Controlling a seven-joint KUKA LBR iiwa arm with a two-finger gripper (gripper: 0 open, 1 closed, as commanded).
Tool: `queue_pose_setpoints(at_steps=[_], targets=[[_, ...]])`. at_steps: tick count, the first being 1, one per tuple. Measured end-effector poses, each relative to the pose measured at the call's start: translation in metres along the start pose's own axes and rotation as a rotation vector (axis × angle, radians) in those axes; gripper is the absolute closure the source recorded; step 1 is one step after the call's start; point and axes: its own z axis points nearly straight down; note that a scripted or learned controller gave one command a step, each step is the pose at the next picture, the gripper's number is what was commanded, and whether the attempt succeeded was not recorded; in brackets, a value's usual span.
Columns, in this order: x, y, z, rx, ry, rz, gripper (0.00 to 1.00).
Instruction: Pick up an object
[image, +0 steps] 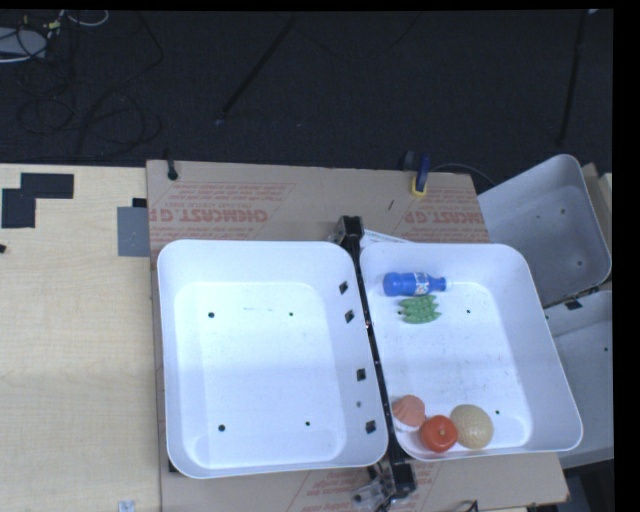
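Note:
The right bin (520, 330) holds a blue bottle (412, 284) lying on its side near the far wall. Just in front of it lies a small green leafy piece (420, 310). At the bin's near left corner sit a pale pink shell-like piece (407, 409), a red tomato-like ball (438, 433) and a tan round object (472, 425), close together.
The left bin (180, 300) stands beside the right one, with a black clip strip (362, 340) running between them. Both rest on a cardboard sheet (260, 205). A grey-white panel (555, 220) lies at the far right.

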Motion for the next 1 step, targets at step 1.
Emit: queue_pose_setpoints(at_steps=[1], targets=[[0.0202, 0.0045, -0.0285, -0.005, -0.001, 0.001, 1.0]])
